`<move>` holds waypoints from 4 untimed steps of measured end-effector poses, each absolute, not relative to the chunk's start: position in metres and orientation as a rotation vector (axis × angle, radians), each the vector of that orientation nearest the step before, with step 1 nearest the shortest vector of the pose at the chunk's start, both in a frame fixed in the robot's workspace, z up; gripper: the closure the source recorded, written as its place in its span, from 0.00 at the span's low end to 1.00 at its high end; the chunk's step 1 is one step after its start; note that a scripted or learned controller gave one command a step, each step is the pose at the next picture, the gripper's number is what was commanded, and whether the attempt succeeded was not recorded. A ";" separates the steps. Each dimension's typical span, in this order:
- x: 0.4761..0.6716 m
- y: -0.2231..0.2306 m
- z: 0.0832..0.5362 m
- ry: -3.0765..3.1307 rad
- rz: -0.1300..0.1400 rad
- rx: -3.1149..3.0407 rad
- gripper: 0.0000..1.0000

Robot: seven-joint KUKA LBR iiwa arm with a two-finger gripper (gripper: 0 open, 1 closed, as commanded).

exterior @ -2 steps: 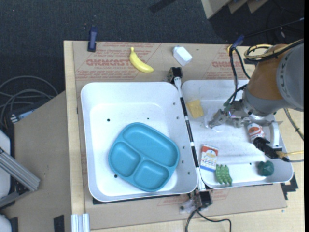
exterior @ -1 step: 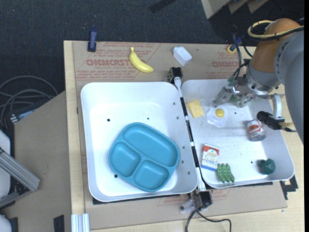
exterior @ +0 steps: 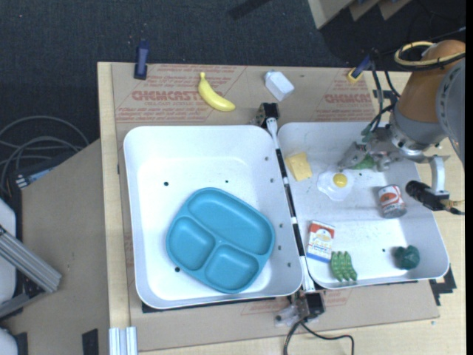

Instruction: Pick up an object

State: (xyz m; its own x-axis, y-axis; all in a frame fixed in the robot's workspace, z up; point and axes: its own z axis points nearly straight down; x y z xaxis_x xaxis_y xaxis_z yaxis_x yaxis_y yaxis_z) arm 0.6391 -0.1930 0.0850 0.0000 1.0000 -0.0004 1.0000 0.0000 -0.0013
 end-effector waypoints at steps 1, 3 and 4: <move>0.563 -0.213 0.084 -2.219 0.000 -2.218 0.00; 0.601 -0.127 0.084 -2.221 0.001 -2.221 0.00; 0.566 -0.126 0.084 -2.219 0.002 -2.221 0.00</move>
